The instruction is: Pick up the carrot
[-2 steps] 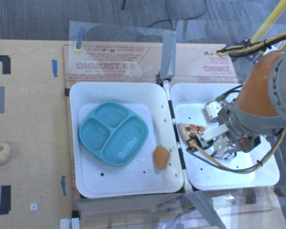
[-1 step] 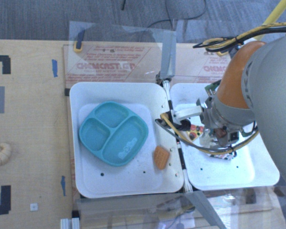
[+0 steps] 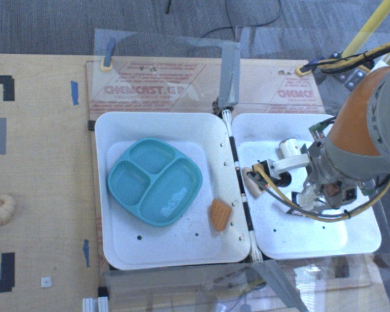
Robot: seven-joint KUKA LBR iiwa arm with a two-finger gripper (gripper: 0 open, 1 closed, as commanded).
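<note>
Two bins sit side by side on the bench, and the arm hangs over the right bin, the left bin beside it. Inside the left bin lies a teal tray with three compartments, and just right of it, close to the wall shared with the other bin, rests the carrot, a small orange piece lying apart from the tray. The gripper is low in the right bin amid cables, well apart from the carrot; how wide it stands I cannot tell, and nothing shows in its grasp. My reading is that the reach is the step in hand: the next move calls for crossing the divider leftward and coming down over the carrot. Reddish print on the clear sheet behind the bins is too faint to read with confidence.
</note>
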